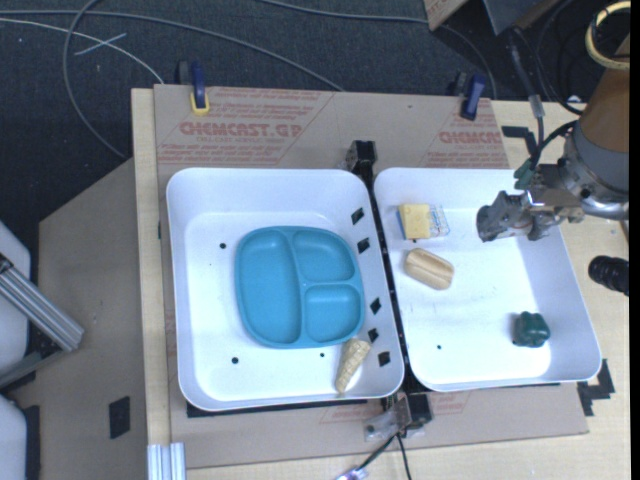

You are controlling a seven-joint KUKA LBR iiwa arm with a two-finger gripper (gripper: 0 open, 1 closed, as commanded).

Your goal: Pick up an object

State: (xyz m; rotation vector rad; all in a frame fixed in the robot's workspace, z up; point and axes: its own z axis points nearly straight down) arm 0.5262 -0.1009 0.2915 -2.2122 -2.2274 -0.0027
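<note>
The right bin holds a yellow wrapped block at its back left, a tan bread roll just in front of that, and a dark green lump near the front right. My gripper hangs over the back right of this bin, pointing left, with nothing visible between its fingers. It sits to the right of the yellow block and apart from it. In the left bin lies a blue divided plate, with a pale corn cob at the front right corner.
Black clips run along the seam between the two bins. A cardboard sheet underlies the bins, held by blue clamps at the back. Cables trail across the dark floor behind.
</note>
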